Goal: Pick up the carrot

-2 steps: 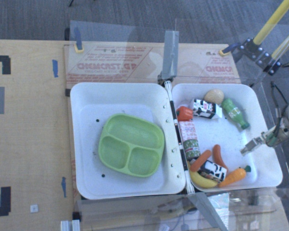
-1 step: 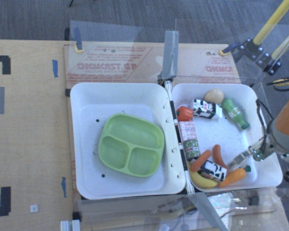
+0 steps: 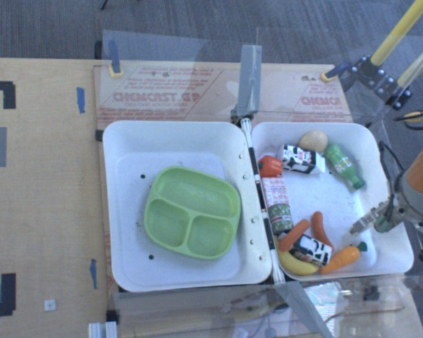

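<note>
I have not picked up the carrot yet. It lies in the right bin, down at about 5 o'clock, close to the bottom wall. Its fat orange end points to 8 o'clock and its small green top points to 2 o'clock.

My gripper hangs over the same bin, at about 1 o'clock from the carrot. It is near the carrot but not touching it. My fingers look a little apart, with nothing between them. So the whole job is left: I think I must go down, close on the carrot, and lift it.

Other toys crowd the carrot. A banana sits just beside its fat end, at 9 o'clock. A little black and white box rests on the banana. Two red sausages lie at 10 o'clock. I might bump these or grab the wrong one. The bin wall at 6 o'clock is close too.

Farther up are a green bottle, a potato and a long can. The left bin holds a green plate.
</note>
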Motion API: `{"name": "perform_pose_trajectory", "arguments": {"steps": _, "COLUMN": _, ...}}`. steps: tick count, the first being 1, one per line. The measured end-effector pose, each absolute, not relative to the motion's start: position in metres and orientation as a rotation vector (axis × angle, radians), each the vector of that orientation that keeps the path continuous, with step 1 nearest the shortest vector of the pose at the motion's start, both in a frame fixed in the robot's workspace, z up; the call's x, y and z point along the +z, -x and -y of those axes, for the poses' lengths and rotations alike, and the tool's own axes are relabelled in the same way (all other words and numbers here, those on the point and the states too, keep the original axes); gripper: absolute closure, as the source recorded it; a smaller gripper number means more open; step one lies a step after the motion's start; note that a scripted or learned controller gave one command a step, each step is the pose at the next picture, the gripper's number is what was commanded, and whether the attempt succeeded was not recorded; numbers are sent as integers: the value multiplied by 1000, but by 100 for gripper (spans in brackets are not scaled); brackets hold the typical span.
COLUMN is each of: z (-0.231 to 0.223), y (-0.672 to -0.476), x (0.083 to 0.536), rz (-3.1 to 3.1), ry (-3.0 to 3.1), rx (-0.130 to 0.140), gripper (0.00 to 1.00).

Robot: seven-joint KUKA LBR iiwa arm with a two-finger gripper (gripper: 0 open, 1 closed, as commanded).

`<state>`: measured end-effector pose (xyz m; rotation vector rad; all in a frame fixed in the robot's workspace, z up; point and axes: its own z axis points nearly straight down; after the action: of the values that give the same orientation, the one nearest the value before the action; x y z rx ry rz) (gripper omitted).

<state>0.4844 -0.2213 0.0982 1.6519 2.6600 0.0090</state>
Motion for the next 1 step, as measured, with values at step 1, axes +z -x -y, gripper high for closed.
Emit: {"name": "perform_pose_trajectory", "arguments": {"steps": 1, "z": 224, "y": -480, "x": 172, "rz": -2567, "ry": -1804, "rx": 1, "gripper": 100}}
